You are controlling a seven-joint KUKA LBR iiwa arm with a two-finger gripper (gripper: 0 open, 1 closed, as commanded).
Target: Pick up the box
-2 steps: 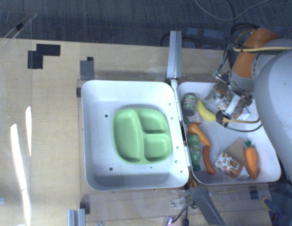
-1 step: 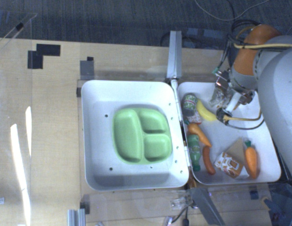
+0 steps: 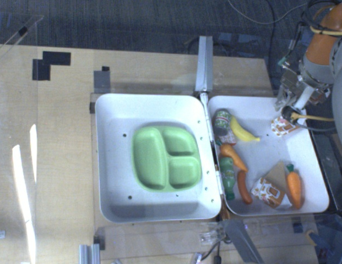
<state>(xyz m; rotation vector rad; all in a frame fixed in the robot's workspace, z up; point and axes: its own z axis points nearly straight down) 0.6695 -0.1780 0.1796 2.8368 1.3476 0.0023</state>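
Box point(image 3: 269, 190), brown with an orange and white pattern, lies in the near part of the right bin point(image 3: 320, 202), between a sausage point(image 3: 243, 186) and a carrot point(image 3: 293, 187); we can read no writing or brand on it. We see the gripper point(image 3: 288, 106) well apart from it, at the bin's far right corner, just above a smaller patterned carton point(image 3: 283, 126). We cannot tell how it is set. A green divided tray point(image 3: 166, 158) sits in the left bin point(image 3: 110, 202).
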